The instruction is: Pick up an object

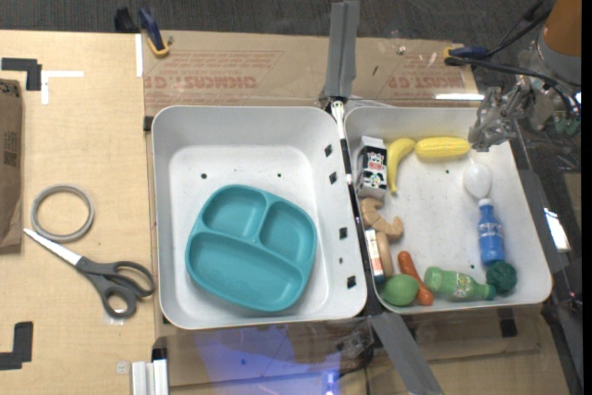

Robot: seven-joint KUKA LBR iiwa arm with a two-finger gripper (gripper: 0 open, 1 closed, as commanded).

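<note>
gripper (487,129) sits at the upper right of the frame, over the right bin's (529,199) far corner; i cannot tell its opening. nearest, the corn (442,146) lies just left: centre over it, descend squarely, avoid the banana (398,160).

Scissors (104,276) and a tape roll (62,212) on the wooden bench (74,125), clamp (154,32) at the cardboard's (240,74) edge

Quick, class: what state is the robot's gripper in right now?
Gripper: cannot be told; it hovers at the back edge of the right white bin, near the yellow corn cob, with nothing visibly held.
</note>
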